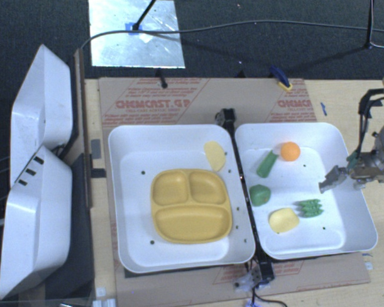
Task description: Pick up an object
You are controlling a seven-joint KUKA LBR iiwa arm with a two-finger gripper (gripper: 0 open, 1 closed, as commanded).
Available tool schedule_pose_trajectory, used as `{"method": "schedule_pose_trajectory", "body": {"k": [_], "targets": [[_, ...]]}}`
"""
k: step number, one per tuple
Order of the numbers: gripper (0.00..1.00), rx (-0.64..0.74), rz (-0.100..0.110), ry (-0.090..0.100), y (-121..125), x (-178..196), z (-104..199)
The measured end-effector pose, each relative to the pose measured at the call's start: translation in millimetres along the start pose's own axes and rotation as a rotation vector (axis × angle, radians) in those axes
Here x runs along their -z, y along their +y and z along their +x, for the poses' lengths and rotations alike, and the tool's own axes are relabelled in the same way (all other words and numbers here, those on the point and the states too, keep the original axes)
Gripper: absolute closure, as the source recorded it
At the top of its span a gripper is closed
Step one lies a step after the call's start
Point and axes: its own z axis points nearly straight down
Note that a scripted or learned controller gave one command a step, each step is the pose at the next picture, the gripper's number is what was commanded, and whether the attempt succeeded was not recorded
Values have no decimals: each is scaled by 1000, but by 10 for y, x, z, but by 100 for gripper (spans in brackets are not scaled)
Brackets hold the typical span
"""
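Cardboard covers the wooden table under two white bins set side by side. Nearest the camera, in the left bin, lies a yellow divided plate with three compartments, flat on the bin floor. In the right bin, toward its near edge, a yellow lemon-like piece sits just beside a green spiky piece, which lies to its right. A little farther back, a round green piece rests near the wall that divides the bins. Level with it, on the bin's right side, the claw hangs over the bin floor at the end of the arm that comes in from the right; nothing sits between its tips, and whether it is released or clenched cannot be told. It is near the green spiky piece but apart from it. Farther back, a long green piece lies at a slant, with an orange ball just beside its upper end. Across the divide, a pale yellow flat piece leans at the far right corner of the left bin. Beyond the bins, a shiny metal sheet lies on dark carpet.
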Motion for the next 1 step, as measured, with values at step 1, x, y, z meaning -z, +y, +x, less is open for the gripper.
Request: {"method": "schedule_pose_trajectory", "body": {"k": [1], "targets": [[0, 0, 0, 0, 0, 0, 0]]}}
